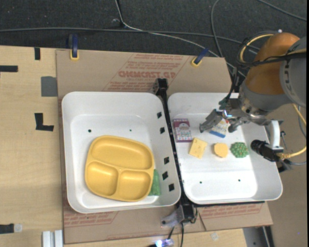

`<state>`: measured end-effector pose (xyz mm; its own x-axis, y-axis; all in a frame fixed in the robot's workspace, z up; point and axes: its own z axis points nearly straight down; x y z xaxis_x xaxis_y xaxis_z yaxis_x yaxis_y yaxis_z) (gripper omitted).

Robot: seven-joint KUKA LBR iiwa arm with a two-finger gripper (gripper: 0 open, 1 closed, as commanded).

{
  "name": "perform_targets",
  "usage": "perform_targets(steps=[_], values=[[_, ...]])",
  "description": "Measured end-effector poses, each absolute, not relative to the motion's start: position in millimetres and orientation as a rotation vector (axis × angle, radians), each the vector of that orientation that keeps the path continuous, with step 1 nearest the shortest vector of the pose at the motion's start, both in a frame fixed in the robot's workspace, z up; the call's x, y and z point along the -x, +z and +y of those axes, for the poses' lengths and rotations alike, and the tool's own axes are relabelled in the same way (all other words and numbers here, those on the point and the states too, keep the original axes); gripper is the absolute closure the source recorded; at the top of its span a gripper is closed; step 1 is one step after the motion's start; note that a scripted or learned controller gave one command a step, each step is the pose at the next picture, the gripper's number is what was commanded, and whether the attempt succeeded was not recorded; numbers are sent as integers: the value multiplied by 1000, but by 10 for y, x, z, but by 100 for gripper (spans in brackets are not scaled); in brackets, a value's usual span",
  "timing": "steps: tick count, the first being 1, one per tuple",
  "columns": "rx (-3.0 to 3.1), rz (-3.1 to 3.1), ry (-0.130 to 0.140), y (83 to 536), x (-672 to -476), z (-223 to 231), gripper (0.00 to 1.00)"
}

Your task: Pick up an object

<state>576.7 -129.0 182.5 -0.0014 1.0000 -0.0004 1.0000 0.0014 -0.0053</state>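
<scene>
Your claw hangs spread over a small blue item; it looks light and stiff, so pinch its long sides.

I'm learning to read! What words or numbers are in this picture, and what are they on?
Red printed letters on the cardboard sheet under the bins: there, but too blurred to read.
The small purple and white card in the right bin: it has print, too small to read.
No other words or numbers can be read.
</scene>
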Motion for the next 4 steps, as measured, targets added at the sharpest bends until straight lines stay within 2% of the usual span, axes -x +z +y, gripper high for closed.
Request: perform_targets(steps=[1,2,3,4], values=[[2218,-2221,5,1190,-5771,-1298,0],[2220,-2224,3,835,-5771,-1294,0],[2222,-2226,1,959,-5780,-1297,100],[2222,-2226,-3,1544,-5872,-1271,100]])
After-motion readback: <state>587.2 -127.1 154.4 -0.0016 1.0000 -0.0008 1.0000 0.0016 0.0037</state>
